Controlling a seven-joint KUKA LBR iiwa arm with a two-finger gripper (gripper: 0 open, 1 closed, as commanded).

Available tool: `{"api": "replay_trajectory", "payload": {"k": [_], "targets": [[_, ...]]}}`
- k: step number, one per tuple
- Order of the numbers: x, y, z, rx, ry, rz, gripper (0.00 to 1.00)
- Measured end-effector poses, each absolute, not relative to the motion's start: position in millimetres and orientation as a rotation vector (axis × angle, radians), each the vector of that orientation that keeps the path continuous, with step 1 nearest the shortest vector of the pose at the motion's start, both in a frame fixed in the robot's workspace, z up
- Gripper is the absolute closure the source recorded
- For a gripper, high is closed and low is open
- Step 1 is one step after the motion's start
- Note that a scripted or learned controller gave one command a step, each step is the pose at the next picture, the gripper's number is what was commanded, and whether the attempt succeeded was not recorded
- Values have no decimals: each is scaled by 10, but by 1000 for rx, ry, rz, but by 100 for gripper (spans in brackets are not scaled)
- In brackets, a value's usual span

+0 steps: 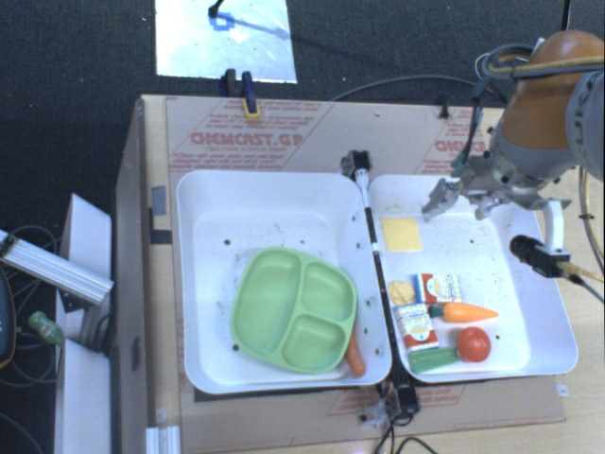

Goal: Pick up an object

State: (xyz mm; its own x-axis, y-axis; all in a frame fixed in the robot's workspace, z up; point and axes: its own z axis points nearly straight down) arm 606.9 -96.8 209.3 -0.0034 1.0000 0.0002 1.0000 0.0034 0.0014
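Fingers (465, 200) spread apart, gripping nothing, above right bin (544, 348) far end; yellow square (404, 235) just beside, nearer divider.

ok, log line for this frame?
gripper: open, above right white bin far end, holding nothing | nearest: flat yellow square | left white bin: green divided plastic plate

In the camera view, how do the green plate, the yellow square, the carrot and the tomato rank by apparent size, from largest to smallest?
1. green plate, by far the largest
2. yellow square
3. carrot and tomato: too close to rank; the carrot is longer, the tomato rounder.
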Motion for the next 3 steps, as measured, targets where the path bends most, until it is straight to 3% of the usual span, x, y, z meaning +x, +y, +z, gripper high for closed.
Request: {"api": "replay_trajectory", "payload": {"k": [1, 2, 3], "targets": [[6236, -1116, 842, 2220, 2221, 1, 0], [6247, -1116, 955, 2217, 2220, 4, 100], [6246, -1115, 954, 2217, 2221, 4, 0]]}}
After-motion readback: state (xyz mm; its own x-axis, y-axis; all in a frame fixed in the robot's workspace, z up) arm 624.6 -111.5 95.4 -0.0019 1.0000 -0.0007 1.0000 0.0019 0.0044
